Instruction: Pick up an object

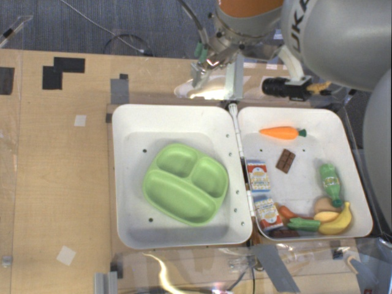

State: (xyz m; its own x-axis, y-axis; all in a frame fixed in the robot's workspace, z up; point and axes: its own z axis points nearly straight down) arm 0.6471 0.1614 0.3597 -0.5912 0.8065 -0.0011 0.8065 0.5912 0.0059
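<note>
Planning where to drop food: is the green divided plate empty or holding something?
Empty: all three compartments of the green plate show bare green.

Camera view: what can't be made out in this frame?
- Gripper: fingers blurred by glare; open or shut, unclear.
- Pile in right bin corner: items under the banana overlap, hard to identify.
- Small cartons: print too small.
- Arm: cut off by the top edge.

letters "uk" on the grey arm [331, 29], carton print unreadable
</note>
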